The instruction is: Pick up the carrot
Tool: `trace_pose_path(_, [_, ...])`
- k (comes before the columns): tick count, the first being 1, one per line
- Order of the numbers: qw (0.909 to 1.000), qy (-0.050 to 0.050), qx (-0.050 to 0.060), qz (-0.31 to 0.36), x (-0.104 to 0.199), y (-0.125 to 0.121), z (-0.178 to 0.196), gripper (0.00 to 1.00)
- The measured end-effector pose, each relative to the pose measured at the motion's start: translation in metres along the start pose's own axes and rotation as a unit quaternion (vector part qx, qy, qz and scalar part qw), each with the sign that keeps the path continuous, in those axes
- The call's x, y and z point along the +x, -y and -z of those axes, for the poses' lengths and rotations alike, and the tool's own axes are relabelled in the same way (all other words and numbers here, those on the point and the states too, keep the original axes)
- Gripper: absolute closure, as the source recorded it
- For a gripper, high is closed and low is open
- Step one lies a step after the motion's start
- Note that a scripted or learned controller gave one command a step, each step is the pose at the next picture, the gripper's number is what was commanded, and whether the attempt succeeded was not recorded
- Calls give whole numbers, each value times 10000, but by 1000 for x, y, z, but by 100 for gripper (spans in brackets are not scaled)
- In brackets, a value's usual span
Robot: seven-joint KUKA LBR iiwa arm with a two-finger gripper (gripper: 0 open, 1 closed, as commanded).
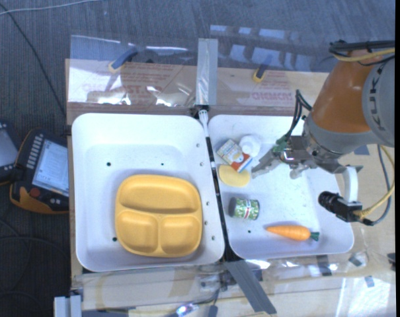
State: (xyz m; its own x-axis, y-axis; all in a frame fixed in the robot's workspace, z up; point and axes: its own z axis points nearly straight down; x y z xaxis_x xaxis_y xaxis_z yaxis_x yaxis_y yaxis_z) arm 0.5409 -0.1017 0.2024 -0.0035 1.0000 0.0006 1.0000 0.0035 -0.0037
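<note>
I'm at the approach step: my end effector [262, 165] hangs over the right bin [332, 243] near the yellow lid [231, 176]; how it is set I cannot tell. The carrot [289, 232] lies untouched near the front wall, so next I'd shift across and descend.

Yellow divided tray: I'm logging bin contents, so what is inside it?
The yellow plastic divided tray in the left white bin shows three bare compartments, nothing lying in them. What lies under the tray is covered.
</note>
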Motion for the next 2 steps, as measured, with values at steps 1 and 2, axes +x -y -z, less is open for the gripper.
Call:
trace_pose_path(1, [9991, 5, -43, -430, -23, 55, -110, 0])
trace_pose_path(2, [9991, -4, -46, -421, -22, 54, -101, 100])
